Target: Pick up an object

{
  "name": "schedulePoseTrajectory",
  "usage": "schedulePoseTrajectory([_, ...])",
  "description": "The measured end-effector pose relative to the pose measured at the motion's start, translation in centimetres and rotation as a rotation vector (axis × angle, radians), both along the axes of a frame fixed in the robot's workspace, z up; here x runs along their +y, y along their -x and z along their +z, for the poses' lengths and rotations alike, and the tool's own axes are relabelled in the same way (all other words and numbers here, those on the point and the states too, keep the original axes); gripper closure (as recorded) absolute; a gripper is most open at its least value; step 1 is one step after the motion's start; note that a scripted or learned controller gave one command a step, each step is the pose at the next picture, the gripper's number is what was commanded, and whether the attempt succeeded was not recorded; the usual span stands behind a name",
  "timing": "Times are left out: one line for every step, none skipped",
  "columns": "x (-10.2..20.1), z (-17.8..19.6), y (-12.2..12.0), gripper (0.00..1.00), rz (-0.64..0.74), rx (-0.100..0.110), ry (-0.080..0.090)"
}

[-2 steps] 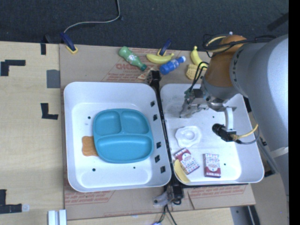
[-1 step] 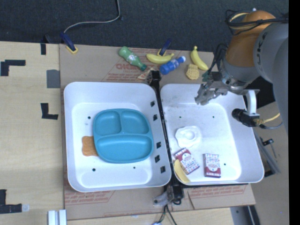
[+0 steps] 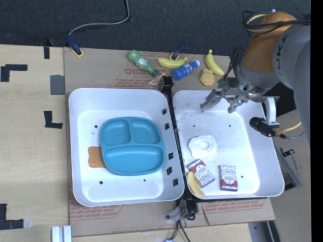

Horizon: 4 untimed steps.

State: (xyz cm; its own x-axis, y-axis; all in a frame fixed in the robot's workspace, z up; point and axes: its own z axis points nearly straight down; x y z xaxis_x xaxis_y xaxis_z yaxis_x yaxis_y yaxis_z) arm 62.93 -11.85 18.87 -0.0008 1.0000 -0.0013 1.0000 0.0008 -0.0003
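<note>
My gripper (image 3: pixel 221 105) hangs over the far part of the right bin (image 3: pixel 262 150), its two grey fingers spread apart with nothing between them. In the right bin lie a white fried-egg toy (image 3: pixel 202 145), two small red-and-white packets (image 3: pixel 201 173) (image 3: pixel 228 177) and a yellow banana piece (image 3: pixel 194 184) at the near left corner. All of these sit nearer the camera than the gripper. The left bin (image 3: pixel 83 110) holds a blue divided plate (image 3: pixel 132 145) and an orange toast-like piece (image 3: pixel 95 157) tucked at the plate's left edge.
Behind the bins on the cardboard lie a green bottle (image 3: pixel 141 62), two bananas (image 3: pixel 171 62) (image 3: pixel 214 63), a blue bottle (image 3: pixel 184 70) and a yellow waffle piece (image 3: pixel 207 77). A black divider clip (image 3: pixel 167 82) sits between the bins. A cable (image 3: pixel 108 21) runs across the dark floor.
</note>
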Motion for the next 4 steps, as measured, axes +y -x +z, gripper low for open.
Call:
schedulePoseTrajectory([2.0, -10.3, 2.6, 0.0, 0.0, -0.002, -0.002])
schedulePoseTrajectory([2.3, -9.3, -3.9, 0.0, 0.0, 0.0, 0.0])
schedulePoseTrajectory([1.9, -9.7, -2.0, 0.0, 0.0, 0.001, 0.0])
schedulePoseTrajectory([1.0, -10.2, 0.6, 0.0, 0.0, -0.004, 0.0])
